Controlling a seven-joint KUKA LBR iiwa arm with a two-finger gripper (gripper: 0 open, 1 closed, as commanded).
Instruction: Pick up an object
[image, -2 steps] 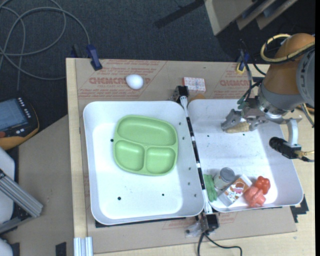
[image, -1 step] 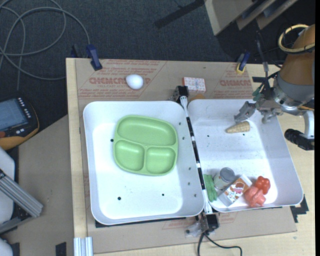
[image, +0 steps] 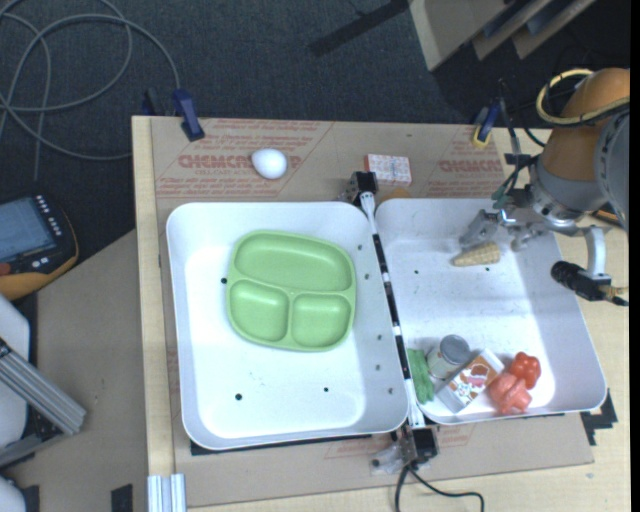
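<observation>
In the right bin (image: 560, 330), a tan wedge-shaped piece (image: 476, 257) lies near the back. My gripper (image: 487, 232) hangs just above and behind it, coming in from the arm at the upper right, and nothing shows in its grasp. At the bin's front lie a grey can (image: 452, 350), a small red-and-white carton (image: 468, 384), a red pepper (image: 514, 383) and a green item (image: 420, 378).
The left bin (image: 200, 380) holds a green divided plate (image: 292, 290). Behind the bins on the bench sit a white egg-shaped ball (image: 268, 162) and a small patterned box (image: 388, 168). A black part of the arm (image: 585, 280) overhangs the right bin's right side.
</observation>
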